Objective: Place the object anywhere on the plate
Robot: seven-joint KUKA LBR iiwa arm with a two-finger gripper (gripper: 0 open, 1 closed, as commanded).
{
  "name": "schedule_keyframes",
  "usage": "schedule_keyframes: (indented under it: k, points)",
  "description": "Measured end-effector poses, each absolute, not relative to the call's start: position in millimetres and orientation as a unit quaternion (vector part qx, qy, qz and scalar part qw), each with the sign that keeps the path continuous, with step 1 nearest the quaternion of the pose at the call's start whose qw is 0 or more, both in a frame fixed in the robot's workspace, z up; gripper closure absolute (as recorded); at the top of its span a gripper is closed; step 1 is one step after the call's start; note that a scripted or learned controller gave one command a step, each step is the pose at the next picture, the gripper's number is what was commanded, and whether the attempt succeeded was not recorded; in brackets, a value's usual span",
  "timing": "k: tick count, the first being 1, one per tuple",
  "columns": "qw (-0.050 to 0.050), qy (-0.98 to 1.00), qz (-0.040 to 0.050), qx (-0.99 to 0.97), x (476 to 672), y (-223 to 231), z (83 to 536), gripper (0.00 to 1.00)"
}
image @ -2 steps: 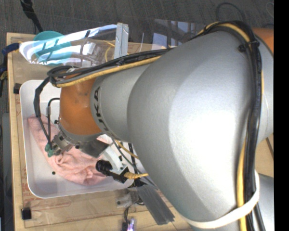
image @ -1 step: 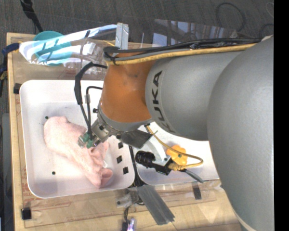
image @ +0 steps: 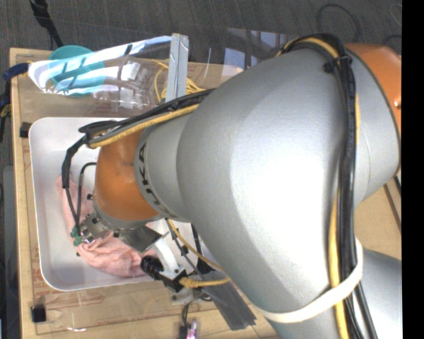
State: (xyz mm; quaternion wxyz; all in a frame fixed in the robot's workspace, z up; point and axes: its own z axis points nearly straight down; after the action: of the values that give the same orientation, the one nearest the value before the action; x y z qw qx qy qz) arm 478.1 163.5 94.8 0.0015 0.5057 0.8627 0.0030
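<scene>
Gripper [image: 92,233] sits low in the left bin [image: 42,189], lower left of the frame, mostly hidden under the orange band [image: 120,186] and the wrist hardware. Cannot tell how the gripper is set; its tip is buried against the cloth.

Pink cloth [image: 113,256] lies crumpled on the bin floor, directly under and just right of the gripper, touching it. A thinner strip of the same pink runs up the bin's left side, above the gripper, toward mid-frame. Whether any cloth is actually pinched cannot be seen.

Black cables [image: 74,154] loop from the band out over the bin's upper left part. A black-and-white fitting [image: 159,263] sticks out below the wrist, over the bin's lower edge.

Grey arm [image: 268,189] fills the centre and right of the frame, covering the other bin.

Upper left, beyond the bin: clear plastic wrap [image: 120,69] with a teal item [image: 74,66] inside, on the bench [image: 21,69].
</scene>
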Motion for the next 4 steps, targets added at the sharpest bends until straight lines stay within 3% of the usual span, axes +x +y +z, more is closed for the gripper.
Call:
schedule_keyframes:
  k: [1, 2, 3, 4]
  points:
    - [-0.001, 0.895, -0.0003, 0.447, 476.7, 99.9, 186.5, 1.00]
    - [-0.002, 0.840, -0.0021, 0.543, 474.4, 204.3, 129.3, 1.00]
    - [-0.001, 0.861, -0.0013, 0.509, 498.2, 180.6, 188.4, 1.00]
    - [-0.001, 0.912, -0.0013, 0.411, 526.0, 78.2, 190.5, 1.00]
